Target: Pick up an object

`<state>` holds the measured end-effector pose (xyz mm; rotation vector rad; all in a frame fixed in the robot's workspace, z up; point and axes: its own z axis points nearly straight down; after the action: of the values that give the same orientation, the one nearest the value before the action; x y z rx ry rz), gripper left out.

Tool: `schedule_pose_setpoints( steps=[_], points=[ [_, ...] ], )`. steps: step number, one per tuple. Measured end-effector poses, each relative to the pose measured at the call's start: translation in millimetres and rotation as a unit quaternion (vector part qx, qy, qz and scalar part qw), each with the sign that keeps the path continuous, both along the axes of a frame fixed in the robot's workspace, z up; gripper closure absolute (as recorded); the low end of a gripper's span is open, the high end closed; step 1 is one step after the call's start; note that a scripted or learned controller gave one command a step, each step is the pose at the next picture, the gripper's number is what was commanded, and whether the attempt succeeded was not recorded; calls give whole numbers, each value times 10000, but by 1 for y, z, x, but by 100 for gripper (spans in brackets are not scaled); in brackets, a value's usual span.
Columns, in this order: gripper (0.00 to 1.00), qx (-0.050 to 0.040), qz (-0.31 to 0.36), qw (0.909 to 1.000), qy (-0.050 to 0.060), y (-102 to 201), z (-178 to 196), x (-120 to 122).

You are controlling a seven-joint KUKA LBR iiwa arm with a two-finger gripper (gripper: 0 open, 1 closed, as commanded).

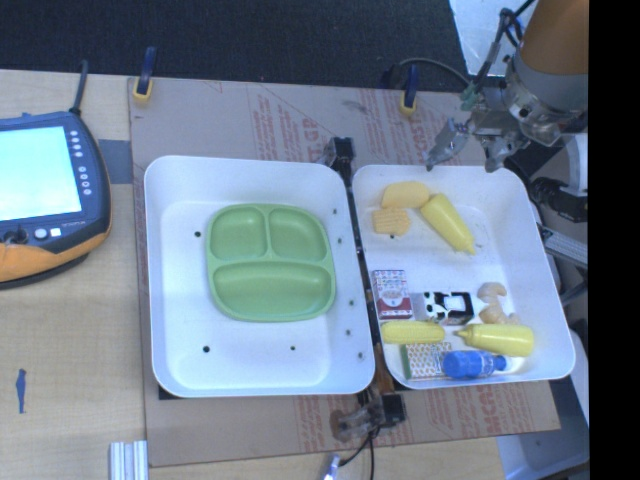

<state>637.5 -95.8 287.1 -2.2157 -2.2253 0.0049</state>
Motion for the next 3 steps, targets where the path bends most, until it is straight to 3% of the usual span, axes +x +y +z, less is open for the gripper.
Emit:
schedule_pose_setpoints(
  steps=[1,2,3],
  points=[
    [0,-4,-3,10000,13,-46,-99,-44],
    [0,-3,5,10000,12,-71,-195,1],
    [100,-13,17,10000,-4,-72,-183,2]
  ],
)
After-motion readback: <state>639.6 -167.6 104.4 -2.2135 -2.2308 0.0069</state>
